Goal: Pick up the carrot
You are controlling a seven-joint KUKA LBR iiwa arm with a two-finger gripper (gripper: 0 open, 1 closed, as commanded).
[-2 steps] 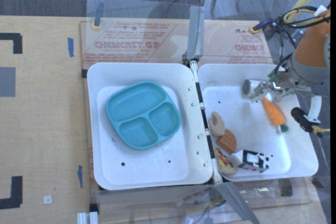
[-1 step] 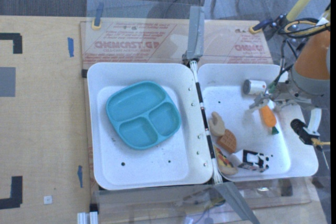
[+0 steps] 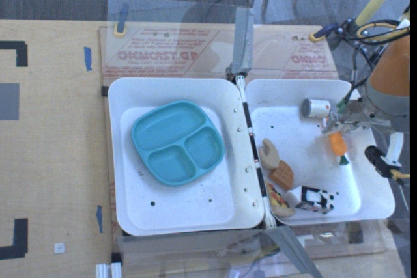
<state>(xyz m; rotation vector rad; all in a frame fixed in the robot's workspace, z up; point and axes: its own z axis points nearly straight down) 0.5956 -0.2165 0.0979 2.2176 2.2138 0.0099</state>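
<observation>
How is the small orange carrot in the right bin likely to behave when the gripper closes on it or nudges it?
The small orange carrot with a green tip looks smooth and moulded, so it is probably stiff and light. Its rounded, tapered body may roll or slip sideways on the flat floor of the right white bin. The two-finger gripper is close above it.

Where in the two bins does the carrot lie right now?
The carrot lies in the right bin, toward its right side, just below the claw and right of the white cylinder.

The bench [image 3: 52, 159] bears two white bins: left bin [image 3: 124, 202], right bin [image 3: 374, 202], side by side.
</observation>
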